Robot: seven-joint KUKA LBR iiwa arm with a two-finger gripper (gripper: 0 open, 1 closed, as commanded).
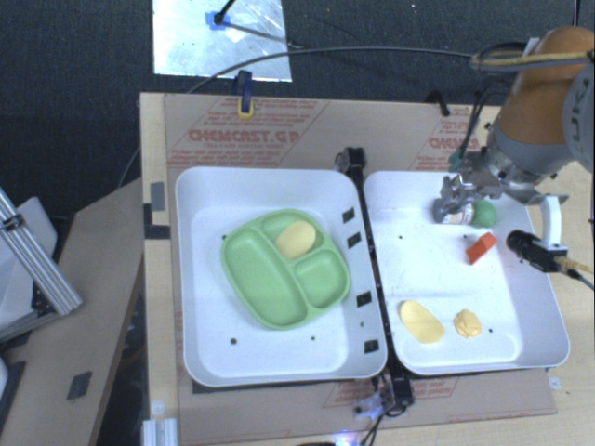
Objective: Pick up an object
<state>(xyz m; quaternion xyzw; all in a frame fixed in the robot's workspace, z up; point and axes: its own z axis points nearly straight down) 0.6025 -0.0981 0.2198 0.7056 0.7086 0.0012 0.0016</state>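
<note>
In the right bin (530, 342), the claw (454, 204) hangs low at about one o'clock, touching a green ball (483, 215); its grip cannot be told. An orange block (480, 247) lies just below, two yellow pieces (421, 322) at six.

The arm (548, 110) at the upper right of the frame is a rounded grey body with a broad orange band above the wrist, crossed by thin dark and yellowish cables. Below the band a grey metal wrist section narrows to the gripper (453, 207), a small silvery, blocky piece of bare metal with dark recesses
</note>
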